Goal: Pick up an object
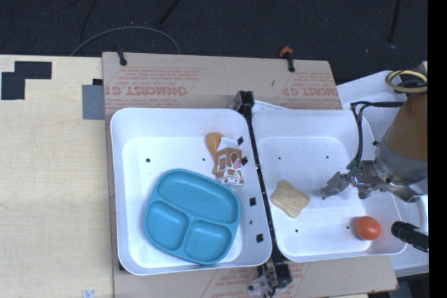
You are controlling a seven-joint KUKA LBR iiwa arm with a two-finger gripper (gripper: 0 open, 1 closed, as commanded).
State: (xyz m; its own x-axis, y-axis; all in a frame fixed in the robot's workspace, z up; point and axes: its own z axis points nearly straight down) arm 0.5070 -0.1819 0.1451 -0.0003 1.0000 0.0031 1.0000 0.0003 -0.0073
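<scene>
My gripper (335, 186) hangs over the right bin (307, 129), reaching in from the right side. A beige, sponge-like piece (289, 198) lies on the bin floor just to its left, apart from it. A red-orange ball (367, 227) sits in the bin's near right corner, below the wrist. The left bin (133, 129) holds a blue divided plate (192, 216), a small orange-brown item (213, 142) and a brown-and-white patterned packet (229, 165).
A black divider strip (255, 171) runs between the two bins. The grey arm with its orange band (412, 129) stands over the right bin's right edge, with cables beside it. Cardboard lies under the bins, and a wooden bench top (49, 185) extends to the left.
</scene>
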